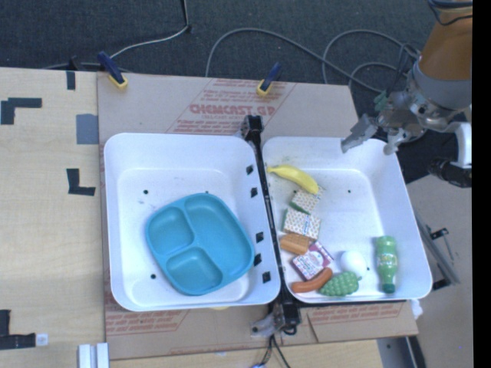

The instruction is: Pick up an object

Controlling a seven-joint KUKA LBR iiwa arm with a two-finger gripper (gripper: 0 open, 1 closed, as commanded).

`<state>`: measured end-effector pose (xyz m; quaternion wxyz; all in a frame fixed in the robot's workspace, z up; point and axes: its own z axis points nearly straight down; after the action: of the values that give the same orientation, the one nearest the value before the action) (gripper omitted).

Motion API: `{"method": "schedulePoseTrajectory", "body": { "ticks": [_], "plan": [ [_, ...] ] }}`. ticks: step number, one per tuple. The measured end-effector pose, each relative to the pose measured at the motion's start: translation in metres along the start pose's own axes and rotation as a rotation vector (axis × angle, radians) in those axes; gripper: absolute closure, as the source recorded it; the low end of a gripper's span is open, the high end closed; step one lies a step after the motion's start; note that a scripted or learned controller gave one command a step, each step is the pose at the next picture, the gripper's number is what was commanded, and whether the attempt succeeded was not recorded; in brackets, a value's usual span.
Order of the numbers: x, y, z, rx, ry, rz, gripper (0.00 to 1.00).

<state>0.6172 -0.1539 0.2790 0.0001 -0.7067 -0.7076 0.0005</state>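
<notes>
The grey two-finger gripper (370,139) is hovering over the right white plastic bin's (410,228) far right corner — fingers spread, nothing between them. The toy pieces are lying along that bin's left and near sides: a yellow plastic banana (294,178), a green plastic bottle (386,261) and — seemingly — a small white egg (353,261).

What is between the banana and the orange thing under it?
Two crackers, one above the other, lie between the banana and the orange piece in the camera view.
</notes>
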Motion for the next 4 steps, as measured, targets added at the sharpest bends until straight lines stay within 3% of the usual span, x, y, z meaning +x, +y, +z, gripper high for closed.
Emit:
{"method": "schedulePoseTrajectory", "body": {
  "ticks": [1, 2, 4],
  "plan": [
    [0.058, 0.050, 0.134, 0.004, 0.001, 0.000, 0.00],
    [0.103, 0.015, 0.094, 0.000, 0.001, -0.002, 0.00],
    [0.095, 0.025, 0.095, 0.000, 0.001, 0.000, 0.00]
  ]
}}
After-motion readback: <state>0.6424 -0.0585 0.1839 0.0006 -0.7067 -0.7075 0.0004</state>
